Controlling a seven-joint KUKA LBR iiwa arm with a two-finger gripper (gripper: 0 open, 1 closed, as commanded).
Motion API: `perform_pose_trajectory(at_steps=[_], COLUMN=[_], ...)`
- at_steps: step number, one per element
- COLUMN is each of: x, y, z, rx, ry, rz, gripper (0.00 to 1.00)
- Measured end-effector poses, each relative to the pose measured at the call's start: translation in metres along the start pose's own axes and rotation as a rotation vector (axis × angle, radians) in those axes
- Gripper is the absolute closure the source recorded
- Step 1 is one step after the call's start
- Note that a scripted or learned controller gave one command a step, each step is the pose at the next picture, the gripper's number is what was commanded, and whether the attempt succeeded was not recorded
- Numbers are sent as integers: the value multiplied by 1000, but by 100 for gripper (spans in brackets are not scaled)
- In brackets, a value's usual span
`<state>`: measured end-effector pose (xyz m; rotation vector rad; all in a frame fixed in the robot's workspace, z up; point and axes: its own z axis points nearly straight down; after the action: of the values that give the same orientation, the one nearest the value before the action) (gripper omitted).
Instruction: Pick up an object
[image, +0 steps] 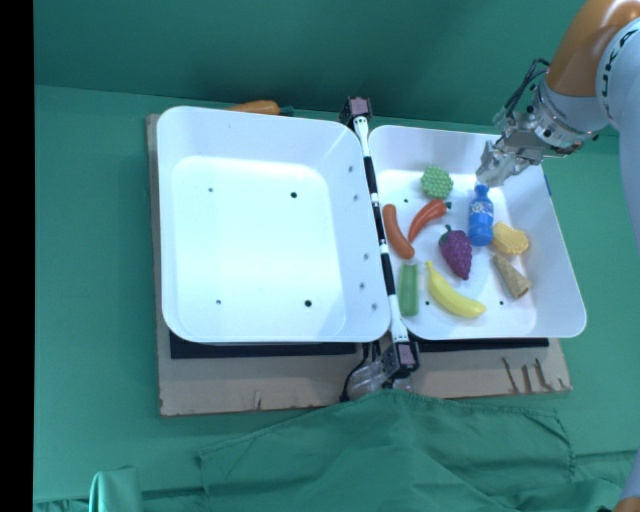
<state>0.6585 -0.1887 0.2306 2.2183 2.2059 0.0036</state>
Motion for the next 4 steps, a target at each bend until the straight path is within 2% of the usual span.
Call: perform_pose_trajectory(at_steps=[1,2,3,4], x=[-1,2,2,1], y=[1,44,43,44], z=[-13,-13,-13,-28], rx=[-6,2,6,-2], ry=[-4,3,3,-1], rz=[2,-5,-3,-2], gripper=[100,100,0,100])
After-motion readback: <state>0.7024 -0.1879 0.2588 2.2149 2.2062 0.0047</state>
